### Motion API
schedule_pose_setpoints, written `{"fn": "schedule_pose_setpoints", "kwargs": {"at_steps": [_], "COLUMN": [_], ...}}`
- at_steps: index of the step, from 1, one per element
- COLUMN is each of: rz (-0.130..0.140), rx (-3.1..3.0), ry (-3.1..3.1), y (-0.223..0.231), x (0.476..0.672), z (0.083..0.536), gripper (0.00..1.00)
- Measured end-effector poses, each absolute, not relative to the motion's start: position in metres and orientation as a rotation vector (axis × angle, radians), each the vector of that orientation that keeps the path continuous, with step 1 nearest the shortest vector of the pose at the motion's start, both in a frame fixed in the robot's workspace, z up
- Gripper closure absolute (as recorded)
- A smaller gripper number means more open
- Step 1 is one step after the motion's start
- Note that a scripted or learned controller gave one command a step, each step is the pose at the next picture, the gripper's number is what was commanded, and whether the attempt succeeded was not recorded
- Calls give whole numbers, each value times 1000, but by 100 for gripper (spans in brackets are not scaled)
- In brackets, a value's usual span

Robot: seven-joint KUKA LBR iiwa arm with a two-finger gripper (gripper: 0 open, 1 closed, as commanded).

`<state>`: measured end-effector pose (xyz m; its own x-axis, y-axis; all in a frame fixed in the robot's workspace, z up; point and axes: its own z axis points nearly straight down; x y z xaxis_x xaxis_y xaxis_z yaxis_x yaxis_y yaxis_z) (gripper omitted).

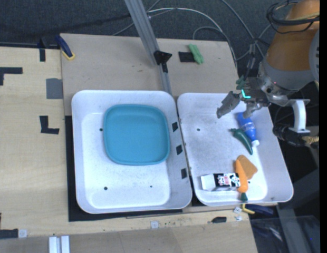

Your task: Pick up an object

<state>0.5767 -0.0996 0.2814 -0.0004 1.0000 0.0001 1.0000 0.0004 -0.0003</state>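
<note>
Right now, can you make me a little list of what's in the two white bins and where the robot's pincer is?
left bin: holds a blue plate
right bin: holds a blue bottle, a dark green thing, an orange carrot toy and a small white box
pincer: above the right bin's far end, next to the blue bottle, nothing between its fingers
bench: tan, with black tape marks

A square turquoise plastic plate [136, 134] lies in the left white bin [87, 191]. Beyond the bins, a green clip [195, 54] and a blue-and-yellow clamp [65, 47] rest on the tan bench [26, 141].
</note>
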Motion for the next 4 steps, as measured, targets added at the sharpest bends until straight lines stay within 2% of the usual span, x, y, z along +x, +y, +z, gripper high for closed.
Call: {"fn": "schedule_pose_setpoints", "kwargs": {"at_steps": [1,2,4], "rz": [0,6,5], "rx": [-2221,-2218,-2218], "ry": [-2222,-2219,-2219], "y": [-100,-98,-95], "x": [577,576,584], "z": [281,218,123], "gripper": [0,0,0]}}
